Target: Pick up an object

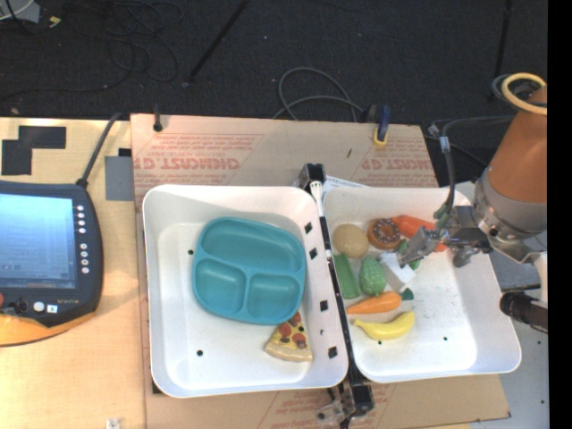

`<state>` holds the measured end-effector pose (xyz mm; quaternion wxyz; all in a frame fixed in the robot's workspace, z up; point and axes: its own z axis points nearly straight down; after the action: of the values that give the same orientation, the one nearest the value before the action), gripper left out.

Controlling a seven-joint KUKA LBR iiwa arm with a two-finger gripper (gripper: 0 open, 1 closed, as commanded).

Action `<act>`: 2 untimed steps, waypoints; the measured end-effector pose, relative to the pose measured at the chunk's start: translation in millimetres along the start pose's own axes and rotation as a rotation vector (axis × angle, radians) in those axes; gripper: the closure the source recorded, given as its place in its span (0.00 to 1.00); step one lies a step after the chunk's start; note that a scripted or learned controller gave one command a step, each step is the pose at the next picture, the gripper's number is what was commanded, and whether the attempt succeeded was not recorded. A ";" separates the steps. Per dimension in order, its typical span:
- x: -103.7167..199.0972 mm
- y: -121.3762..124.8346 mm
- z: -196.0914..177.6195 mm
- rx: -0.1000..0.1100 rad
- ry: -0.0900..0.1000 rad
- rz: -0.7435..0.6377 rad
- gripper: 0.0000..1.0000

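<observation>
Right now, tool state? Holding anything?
Tool: over the right bin, low among the toy food near the orange piece. Open or closed cannot be told; nothing visibly held.

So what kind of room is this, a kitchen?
Probably not a kitchen, more likely a robot lab. A grey and orange robot arm reaches over a shallow white bin of toy food, a control tablet with a lit screen sits nearby, and black cables trail behind.

Toy foods (380, 280) – banana, carrot, donut, seemingly greens – clustered in the right bin (465, 347).
</observation>
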<state>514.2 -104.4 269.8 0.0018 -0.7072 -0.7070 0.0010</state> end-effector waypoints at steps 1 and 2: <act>6.1 -41.4 70.3 0.009 0.002 0.001 0.00; 4.8 -39.0 66.5 0.000 0.000 0.002 0.00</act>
<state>474.9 -99.5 203.5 0.0020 -0.7080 -0.7062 0.0011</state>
